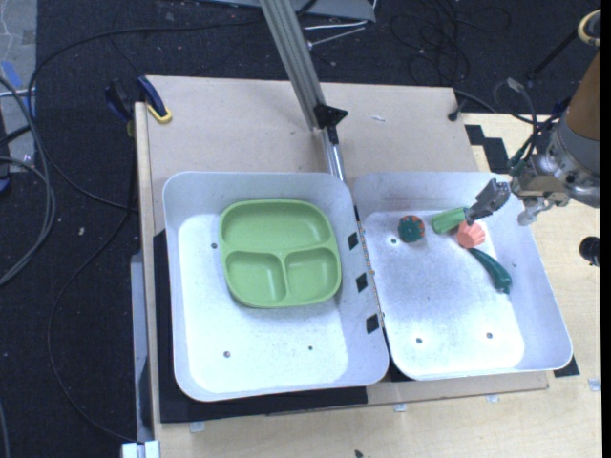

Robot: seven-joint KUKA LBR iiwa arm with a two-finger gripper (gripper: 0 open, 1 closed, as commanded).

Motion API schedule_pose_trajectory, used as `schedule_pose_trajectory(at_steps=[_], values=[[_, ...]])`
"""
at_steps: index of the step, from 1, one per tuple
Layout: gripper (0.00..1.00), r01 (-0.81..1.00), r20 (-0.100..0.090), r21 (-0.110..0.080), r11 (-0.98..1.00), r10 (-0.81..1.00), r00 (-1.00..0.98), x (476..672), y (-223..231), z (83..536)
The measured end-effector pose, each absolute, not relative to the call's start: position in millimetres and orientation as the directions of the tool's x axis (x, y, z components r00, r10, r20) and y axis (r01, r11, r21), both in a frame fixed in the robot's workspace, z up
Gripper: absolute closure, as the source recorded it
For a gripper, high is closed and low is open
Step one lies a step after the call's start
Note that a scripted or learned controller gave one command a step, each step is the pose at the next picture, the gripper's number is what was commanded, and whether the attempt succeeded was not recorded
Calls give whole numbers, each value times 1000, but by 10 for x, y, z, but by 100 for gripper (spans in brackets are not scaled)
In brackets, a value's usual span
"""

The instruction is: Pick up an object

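Claw, fingers' state unclear, hovers over right bin beside pink object.

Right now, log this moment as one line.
claw: over right bin, above pink piece | nothing lifted | green tray: left bin

I work in a robotics lab. My bench is a bare plywood board carrying two white bins, with a slanted aluminium camera pole rising at twelve o'clock. Loose black cables trail over dark carpet from nine to twelve o'clock.
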State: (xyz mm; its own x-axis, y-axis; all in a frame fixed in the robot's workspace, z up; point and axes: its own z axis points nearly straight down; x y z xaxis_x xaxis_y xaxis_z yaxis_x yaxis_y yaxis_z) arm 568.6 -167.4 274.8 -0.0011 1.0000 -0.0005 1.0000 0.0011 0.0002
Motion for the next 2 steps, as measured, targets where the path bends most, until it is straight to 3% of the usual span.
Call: schedule_pose_trajectory(at_steps=[2], values=[[0,1000,1,-5,-1,1000,1,5636,-1744,1646]])
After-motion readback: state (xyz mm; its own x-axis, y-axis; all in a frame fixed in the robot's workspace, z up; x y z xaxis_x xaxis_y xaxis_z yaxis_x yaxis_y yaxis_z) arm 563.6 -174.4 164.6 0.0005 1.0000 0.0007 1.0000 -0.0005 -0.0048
